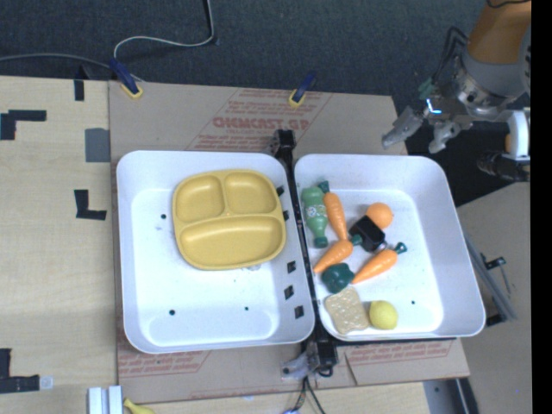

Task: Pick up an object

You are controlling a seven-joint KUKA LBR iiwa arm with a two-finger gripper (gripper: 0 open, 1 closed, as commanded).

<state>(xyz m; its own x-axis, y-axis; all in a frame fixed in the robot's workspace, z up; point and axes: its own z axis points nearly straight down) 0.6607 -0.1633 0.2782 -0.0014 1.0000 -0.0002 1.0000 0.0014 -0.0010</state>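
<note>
- The gripper (427,134) is up at the top right, above the far edge of the right bin (431,175), not down inside it.
- Its two fingers are spread apart, one pointing left and one pointing right, and nothing is between them.
- It is not touching any toy or the bin.
- The arm (498,33) behind it is grey with an orange part.
- The toys to pick up all lie in the right bin, lower down and to the left of the gripper.
- Closest to the gripper are an orange ball (379,215) and a black block (367,232), touching each other.
- Three carrots lie there: one (335,215) beside a green bottle (316,216) by the left wall, one (335,254) in the middle, and one (377,265) to the right of it.
- A dark green piece (337,275) sits just under the middle carrot.
- At the front of the bin are a tan cracker (348,310) and a yellow lemon (383,315), side by side and well apart from the gripper.
- The left bin (142,257) holds a yellow plate (229,217) with three parts.
</note>
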